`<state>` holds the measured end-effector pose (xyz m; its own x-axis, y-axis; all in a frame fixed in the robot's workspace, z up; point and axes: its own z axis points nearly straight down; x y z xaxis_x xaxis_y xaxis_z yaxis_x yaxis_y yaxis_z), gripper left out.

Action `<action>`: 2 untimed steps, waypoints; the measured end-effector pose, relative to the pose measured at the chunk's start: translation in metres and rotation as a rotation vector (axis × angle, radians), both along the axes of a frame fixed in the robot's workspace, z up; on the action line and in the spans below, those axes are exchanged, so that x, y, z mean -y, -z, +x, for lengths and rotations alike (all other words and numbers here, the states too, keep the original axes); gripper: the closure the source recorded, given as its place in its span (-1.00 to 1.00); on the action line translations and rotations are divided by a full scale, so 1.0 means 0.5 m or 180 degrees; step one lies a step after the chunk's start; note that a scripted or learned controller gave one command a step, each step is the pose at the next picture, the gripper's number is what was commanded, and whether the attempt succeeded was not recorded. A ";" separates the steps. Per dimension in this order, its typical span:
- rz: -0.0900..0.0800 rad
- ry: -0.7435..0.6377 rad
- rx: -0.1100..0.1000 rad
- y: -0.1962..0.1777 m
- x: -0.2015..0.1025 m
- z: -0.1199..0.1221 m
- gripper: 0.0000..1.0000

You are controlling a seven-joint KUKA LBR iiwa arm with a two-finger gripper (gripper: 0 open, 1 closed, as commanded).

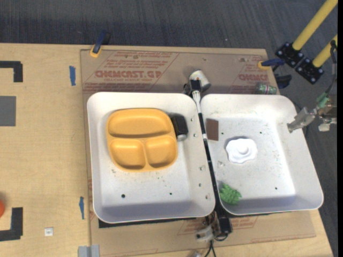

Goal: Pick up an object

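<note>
Green toy (pixel 230 194) lying in right bin (pixel 300 197) nr front; gripper (pixel 306 116) hovering at rt edge, finger state unclear.

We are looking down on a tan surface (pixel 43 159) carrying a cardboard sheet (pixel 134 71) printed with red lettering. Dark grey carpeted floor (pixel 161 9) is running across the top and down the right side. We are seeing black tape marks (pixel 13 71), blue tape bits (pixel 72 75), a yellow-blue clamp (pixel 99 44) at the sheet's top edge, and yellow poles (pixel 319 17) with black fittings at upper right. Lighting is looking even.
</note>
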<state>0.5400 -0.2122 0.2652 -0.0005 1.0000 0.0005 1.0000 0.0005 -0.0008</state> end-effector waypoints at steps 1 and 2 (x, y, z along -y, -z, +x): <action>0.0002 -0.0243 -0.0003 0.307 -0.059 0.061 -1.00; 0.0005 0.0334 0.0003 0.359 -0.237 0.061 -1.00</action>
